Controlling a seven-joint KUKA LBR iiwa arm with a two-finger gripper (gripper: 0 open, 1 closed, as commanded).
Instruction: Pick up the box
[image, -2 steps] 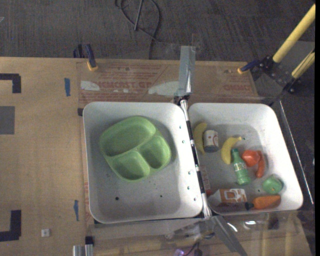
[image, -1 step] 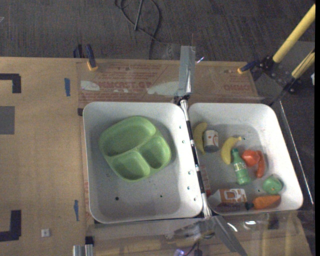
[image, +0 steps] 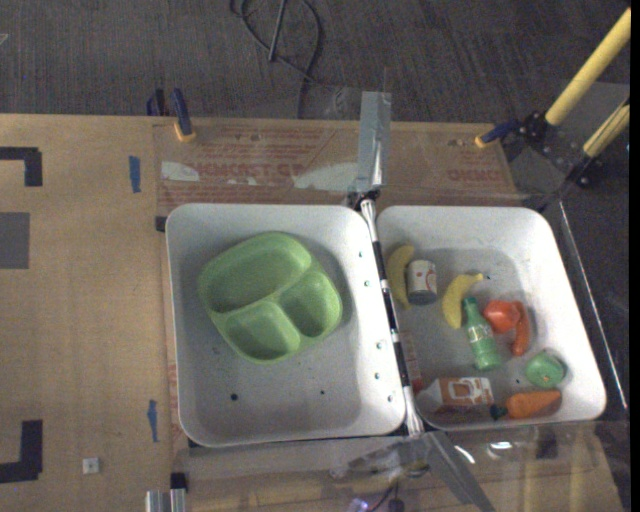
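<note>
The box is a small orange and white carton lying flat near the front left corner of the right bin. An orange carrot lies just to its right, almost touching it. A green bottle lies just behind the box.
The right bin also holds two bananas, a small white can, a red and orange item and a green round piece. The left bin holds a green divided plate. Yellow-handled clamps stand at the back right.
</note>
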